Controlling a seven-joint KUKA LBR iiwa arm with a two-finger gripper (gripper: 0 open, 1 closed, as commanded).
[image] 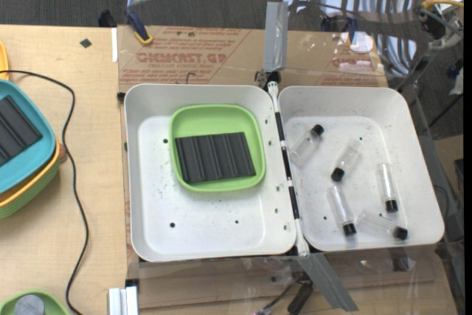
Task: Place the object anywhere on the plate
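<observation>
Near the counter's front edge, two white bins are sitting side by side. Left bin (147, 225) is holding the green plate (217, 147); right bin (420, 158) is holding clear vials (343, 210), lying scattered rightward of the plate.

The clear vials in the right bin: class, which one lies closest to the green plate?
The vial at the bin's upper left, its black cap pointing up-right. It lies nearest the divider beside the green plate; the others sit further right or lower.

Stacked teal and yellow-green trays (26, 151) at left edge; black cable (74, 181) beside them; printed cardboard (192, 55) behind bins.
</observation>
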